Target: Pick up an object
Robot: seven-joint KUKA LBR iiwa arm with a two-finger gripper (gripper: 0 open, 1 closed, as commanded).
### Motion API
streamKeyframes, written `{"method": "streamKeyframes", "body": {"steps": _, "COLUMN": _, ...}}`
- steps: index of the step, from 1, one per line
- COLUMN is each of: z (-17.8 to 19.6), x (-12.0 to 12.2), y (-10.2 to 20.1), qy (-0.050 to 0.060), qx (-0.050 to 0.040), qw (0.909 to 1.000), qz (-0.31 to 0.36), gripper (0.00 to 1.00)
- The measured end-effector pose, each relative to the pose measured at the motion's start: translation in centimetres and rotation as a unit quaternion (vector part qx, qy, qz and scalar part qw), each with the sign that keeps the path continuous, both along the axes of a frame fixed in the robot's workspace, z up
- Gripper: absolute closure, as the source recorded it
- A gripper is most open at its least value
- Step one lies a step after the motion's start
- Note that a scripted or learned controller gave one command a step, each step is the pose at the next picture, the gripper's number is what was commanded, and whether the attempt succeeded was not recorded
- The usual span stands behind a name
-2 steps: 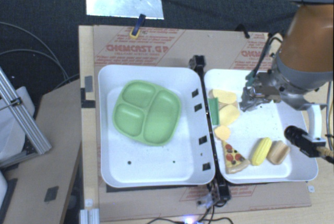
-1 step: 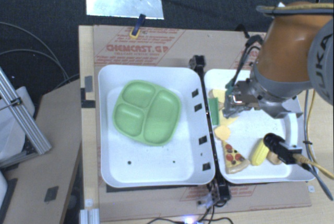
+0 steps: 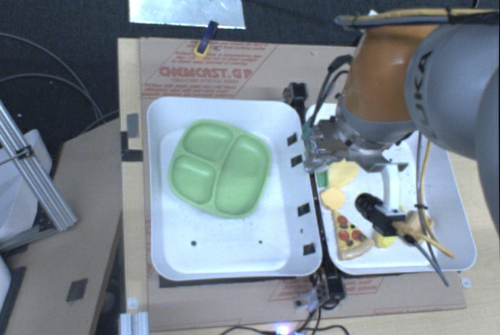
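Right of centre, the gripper (image 3: 319,155) hangs just left of a yellow piece (image 3: 344,171); its opening cannot be told.

A pale green plate (image 3: 220,168) sits in the white left bin (image 3: 234,247). At its 3 o'clock, in the white right bin (image 3: 457,236), are yellow pieces (image 3: 342,172). At 4 o'clock is a tan pizza slice (image 3: 351,234), seemingly dotted red. The arm (image 3: 461,83) is grey, banded orange.

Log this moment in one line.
arm: over right bin | green plate: left bin | pizza slice: right bin | grasp: cannot tell
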State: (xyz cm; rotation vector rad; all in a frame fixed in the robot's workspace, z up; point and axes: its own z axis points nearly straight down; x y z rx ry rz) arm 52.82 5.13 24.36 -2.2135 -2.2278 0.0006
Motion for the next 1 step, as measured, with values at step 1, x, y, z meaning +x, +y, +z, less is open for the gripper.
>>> {"method": "streamKeyframes", "body": {"steps": 1, "z": 14.90, "x": -1.43, "y": 1.81, "qy": -0.010, "qx": 0.0021, "qw": 0.9999, "qz": 0.001, "gripper": 1.00}}
